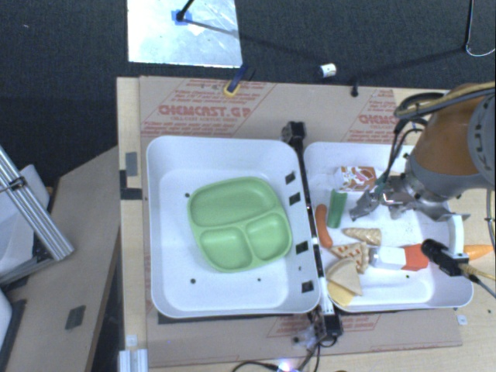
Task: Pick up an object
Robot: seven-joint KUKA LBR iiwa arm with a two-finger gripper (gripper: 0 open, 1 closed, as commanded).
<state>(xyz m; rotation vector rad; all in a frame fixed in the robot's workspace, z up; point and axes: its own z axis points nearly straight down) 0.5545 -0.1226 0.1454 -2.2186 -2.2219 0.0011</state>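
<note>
My gripper (377,206) hangs over the middle of the right bin (446,294), with the arm reaching in from the right. Its fingers look spread and open, with nothing between them. Just left of it stands a green cylinder (336,208), and a red and white packet (356,177) lies behind that. Below the gripper lies a tan cone-shaped piece (363,235). Further toward the front are a pizza slice (348,252), a yellow cheese wedge (345,282) and a white and red piece (401,257). An orange sausage (322,225) lies along the bin's left wall.
The left bin (167,208) holds a green divided plate (236,223). An orange carrot-like piece (478,250) lies at the right bin's right edge. The divider between the bins carries black clips (295,200).
</note>
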